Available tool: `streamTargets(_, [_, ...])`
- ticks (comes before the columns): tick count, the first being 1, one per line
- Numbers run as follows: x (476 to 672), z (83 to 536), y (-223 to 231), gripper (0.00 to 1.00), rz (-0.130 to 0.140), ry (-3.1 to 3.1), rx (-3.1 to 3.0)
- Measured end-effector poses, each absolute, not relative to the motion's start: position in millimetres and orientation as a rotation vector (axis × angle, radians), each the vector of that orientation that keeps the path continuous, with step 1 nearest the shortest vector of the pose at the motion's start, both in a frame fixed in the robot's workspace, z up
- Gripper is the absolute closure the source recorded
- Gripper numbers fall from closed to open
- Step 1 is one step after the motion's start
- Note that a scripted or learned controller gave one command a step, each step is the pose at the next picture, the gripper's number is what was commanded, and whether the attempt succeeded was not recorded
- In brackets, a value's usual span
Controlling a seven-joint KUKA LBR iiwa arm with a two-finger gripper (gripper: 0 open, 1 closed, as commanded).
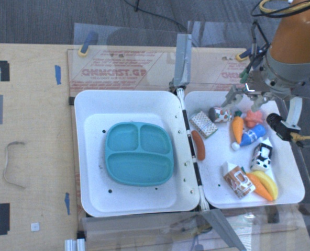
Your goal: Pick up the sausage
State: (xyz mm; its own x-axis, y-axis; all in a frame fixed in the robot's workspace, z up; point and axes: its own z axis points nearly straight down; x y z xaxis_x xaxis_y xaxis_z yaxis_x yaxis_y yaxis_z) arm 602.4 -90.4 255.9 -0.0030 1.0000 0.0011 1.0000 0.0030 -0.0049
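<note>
lying at the right bin's (296, 192) left edge, the sausage (199, 145) — fingers (231, 99) spread apart, holding nothing.

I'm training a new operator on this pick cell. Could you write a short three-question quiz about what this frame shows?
1. True or false: the sausage lies in the right bin, close to its left wall.
2. What sits in the left bin? A) a teal divided plate B) a banana C) a carrot
3. Fill in: the gripper hovers over the right bin's ____ edge, apart from the sausage.

Key: 1 true; 2 A, the teal divided plate; 3 far (top).
</note>
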Motion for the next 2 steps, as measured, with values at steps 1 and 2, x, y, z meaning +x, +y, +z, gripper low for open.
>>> streamTargets(1, [563.5, 182.0, -47.1, 0.0, 0.004, -2.435, -1.978])
streamTargets(2, [525.1, 182.0, -16.8, 0.0, 0.005, -2.407, -2.01])
